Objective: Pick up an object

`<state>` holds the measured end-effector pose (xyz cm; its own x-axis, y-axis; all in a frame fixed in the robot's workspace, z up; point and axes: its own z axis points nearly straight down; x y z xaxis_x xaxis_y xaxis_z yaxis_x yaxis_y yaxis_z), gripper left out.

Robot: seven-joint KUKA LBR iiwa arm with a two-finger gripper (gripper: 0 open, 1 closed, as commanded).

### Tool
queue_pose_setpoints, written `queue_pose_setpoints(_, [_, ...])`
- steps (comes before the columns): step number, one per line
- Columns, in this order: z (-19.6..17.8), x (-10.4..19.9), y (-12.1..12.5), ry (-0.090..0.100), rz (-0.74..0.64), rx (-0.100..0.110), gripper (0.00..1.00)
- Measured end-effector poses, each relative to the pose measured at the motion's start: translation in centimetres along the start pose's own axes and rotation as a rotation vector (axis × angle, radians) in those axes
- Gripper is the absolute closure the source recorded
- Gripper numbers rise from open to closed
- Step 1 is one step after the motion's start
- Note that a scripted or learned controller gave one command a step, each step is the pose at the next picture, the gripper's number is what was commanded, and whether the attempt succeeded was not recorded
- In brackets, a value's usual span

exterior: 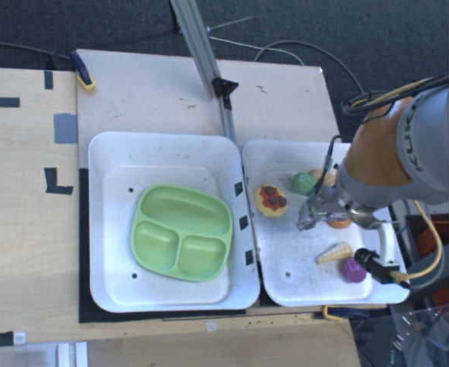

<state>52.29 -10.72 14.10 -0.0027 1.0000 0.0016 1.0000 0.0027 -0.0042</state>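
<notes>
My gripper (310,219) hangs low over the middle of the right bin (285,281), reaching in from the right under the orange wrist band. Just to its left lies a yellow toy with a red top (271,200). A green toy (304,182) sits just above the gripper, with a small yellow piece beside it. An orange toy (337,222) peeks out right beside the gripper's right side. Below it lie a cream cone-shaped toy (334,253) and a purple toy (353,270). I see nothing between the fingers.
The left bin (109,205) holds a green divided plate (182,232). A metal pole (201,44) slants down from the top to the wall between the bins. Cables run along the right edge near the purple toy.
</notes>
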Motion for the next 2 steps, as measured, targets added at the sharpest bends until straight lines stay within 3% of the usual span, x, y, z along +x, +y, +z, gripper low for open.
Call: queue_pose_setpoints(2, [-10.6,-0.6,0.6,-0.003,0.001,-0.010,1.00])
